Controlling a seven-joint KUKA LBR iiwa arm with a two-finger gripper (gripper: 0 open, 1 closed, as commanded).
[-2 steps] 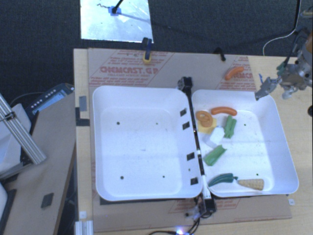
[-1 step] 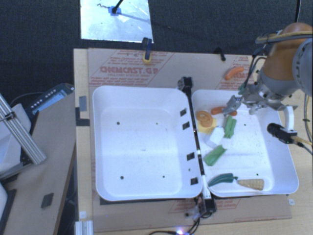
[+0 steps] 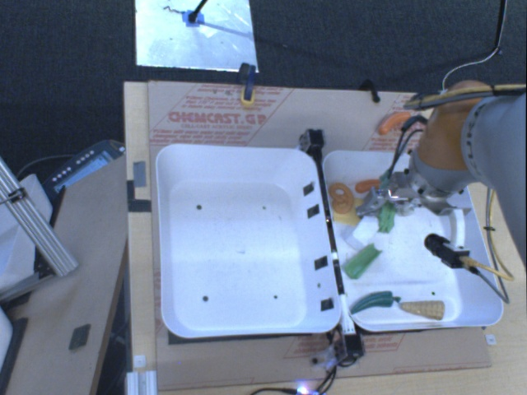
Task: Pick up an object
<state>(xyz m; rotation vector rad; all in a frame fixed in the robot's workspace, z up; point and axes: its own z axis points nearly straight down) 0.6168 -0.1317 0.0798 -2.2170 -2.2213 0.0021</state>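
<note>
My gripper (image 3: 384, 201) hangs low over the upper left part of the right bin (image 3: 478, 303). Directly under it lies a light green piece (image 3: 386, 219), touching or nearly touching it; I cannot tell whether it is gripped. A white block (image 3: 362, 235) and a green stick (image 3: 361, 261) lie just below that. To the gripper's left are an orange ring (image 3: 339, 194) and a yellow piece (image 3: 346, 215). An orange piece (image 3: 368, 185) sits by the bin's back wall.
A dark green pepper (image 3: 375, 300) and a tan cone (image 3: 422, 309) lie near the right bin's front wall. The left bin (image 3: 177, 303) sits beside it, with a black divider (image 3: 325, 220) between them. An orange object (image 3: 394, 122) rests on the board behind the bins.
</note>
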